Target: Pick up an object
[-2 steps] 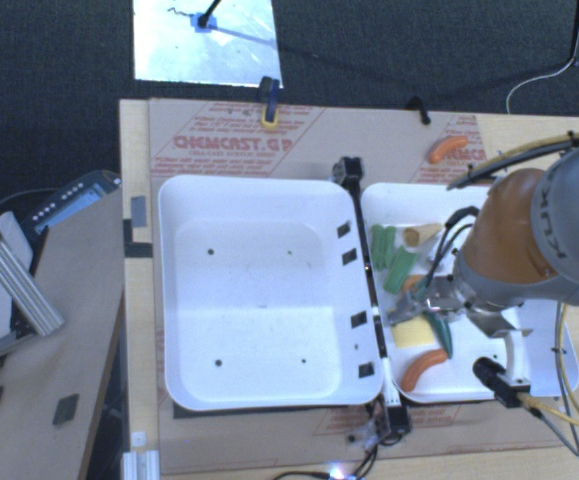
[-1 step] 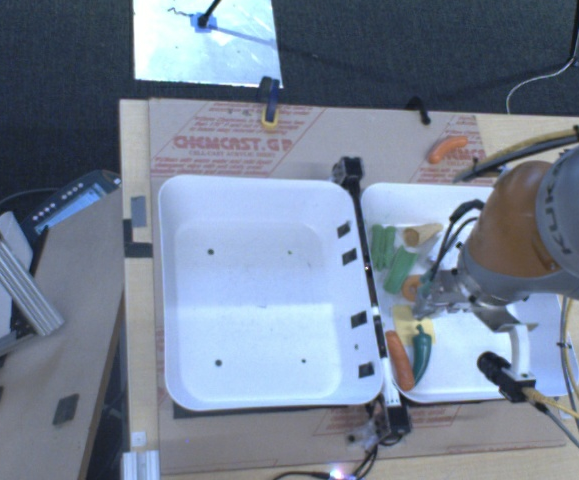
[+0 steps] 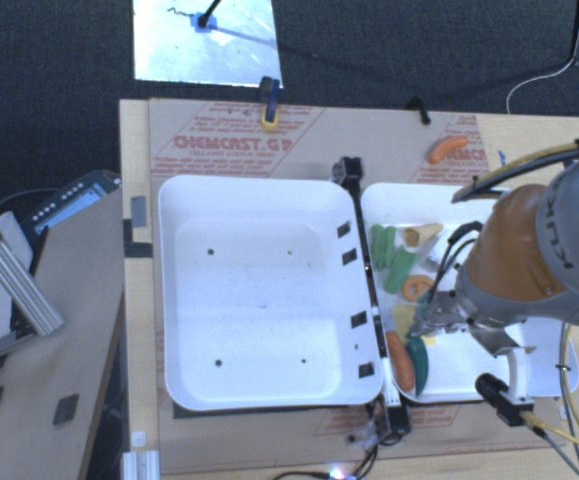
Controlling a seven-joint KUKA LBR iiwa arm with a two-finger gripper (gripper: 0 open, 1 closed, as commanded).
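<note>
The left bin lay bare across its whole floor, open to a reach from above. The right bin was crowded: the arm hung over its middle and right, and along its left wall lay green pieces, a pale cone, an orange ring, a yellow piece, a red-orange sausage shape and a dark green piece, packed close together. A black divider with clips ran between the bins.
</note>
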